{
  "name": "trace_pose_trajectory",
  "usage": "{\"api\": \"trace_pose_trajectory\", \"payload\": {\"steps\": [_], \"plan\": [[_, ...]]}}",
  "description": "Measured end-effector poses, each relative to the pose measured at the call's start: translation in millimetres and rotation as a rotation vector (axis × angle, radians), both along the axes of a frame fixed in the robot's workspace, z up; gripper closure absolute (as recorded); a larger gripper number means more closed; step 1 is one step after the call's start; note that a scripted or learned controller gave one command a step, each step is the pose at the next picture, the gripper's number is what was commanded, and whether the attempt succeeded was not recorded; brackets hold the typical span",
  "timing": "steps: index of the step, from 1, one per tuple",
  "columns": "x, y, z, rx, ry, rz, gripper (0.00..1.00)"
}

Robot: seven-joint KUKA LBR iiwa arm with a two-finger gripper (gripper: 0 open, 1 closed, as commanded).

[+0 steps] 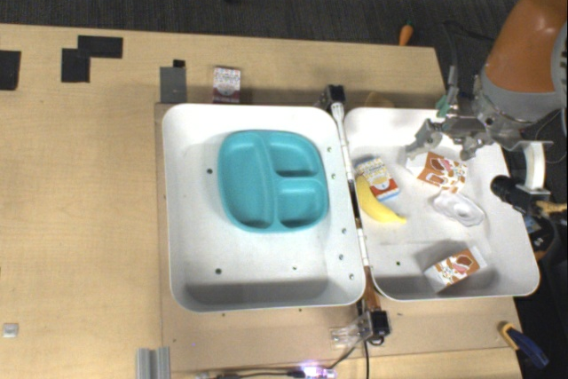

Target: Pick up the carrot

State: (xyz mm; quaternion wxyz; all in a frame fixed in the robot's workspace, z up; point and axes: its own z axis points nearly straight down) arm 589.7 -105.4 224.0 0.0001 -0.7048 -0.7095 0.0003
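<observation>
My gripper (448,138) hangs over the back of the right bin (506,280), below the orange wrist band. Its two grey fingers (424,138) are spread apart and open, with nothing between them. Just under and in front of it lies an orange-and-white snack packet (441,172). A yellow banana (382,210) lies near the bin's left wall, beside a small red, white and yellow carton (376,176).
A clear plastic piece (459,209) and a brown-and-white packet (455,267) lie toward the front of the right bin. The left bin (191,280) holds a teal divided plate (271,179). A small orange object (406,35) sits at the bench's far edge.
</observation>
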Motion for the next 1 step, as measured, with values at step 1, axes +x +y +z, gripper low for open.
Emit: {"api": "trace_pose_trajectory", "payload": {"steps": [1], "plan": [[-51.0, 59.8, -15.4, 0.003, -0.001, -0.051, 0.0]]}}
